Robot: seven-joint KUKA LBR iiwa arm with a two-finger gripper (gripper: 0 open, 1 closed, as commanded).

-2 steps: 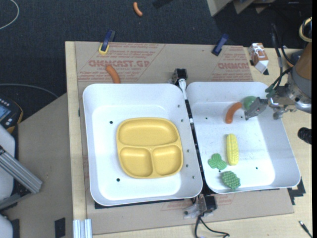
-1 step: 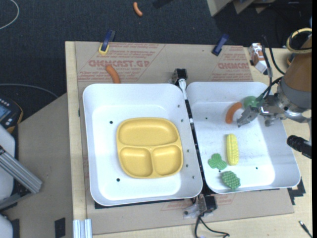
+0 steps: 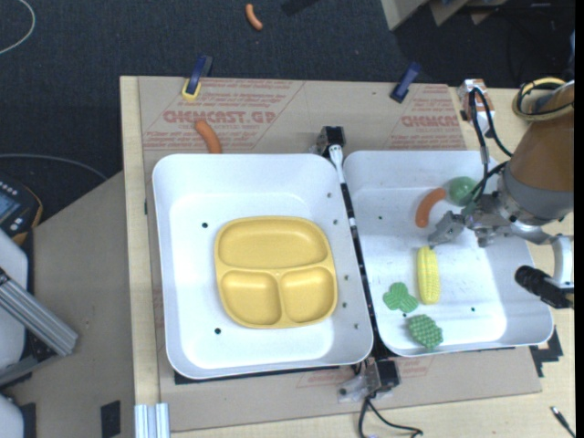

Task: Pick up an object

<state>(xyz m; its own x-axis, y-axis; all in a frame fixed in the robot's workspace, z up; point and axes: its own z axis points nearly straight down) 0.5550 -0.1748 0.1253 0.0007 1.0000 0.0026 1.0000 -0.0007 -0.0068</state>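
You are at the approach step: the gripper (image 3: 449, 229) hangs low in the right bin (image 3: 474, 322), just above the corn cob (image 3: 427, 275) and beside the orange sausage (image 3: 426, 208), nothing visibly held, whether open I cannot tell; next, line up and descend.

The arm (image 3: 546, 158) runs off the frame's right edge, its upper links cut away. Its wrist covers part of the right bin (image 3: 392, 176) and half-hides a green object (image 3: 461, 188) there. The gripper's (image 3: 444, 230) finger spacing is too blurred to judge.
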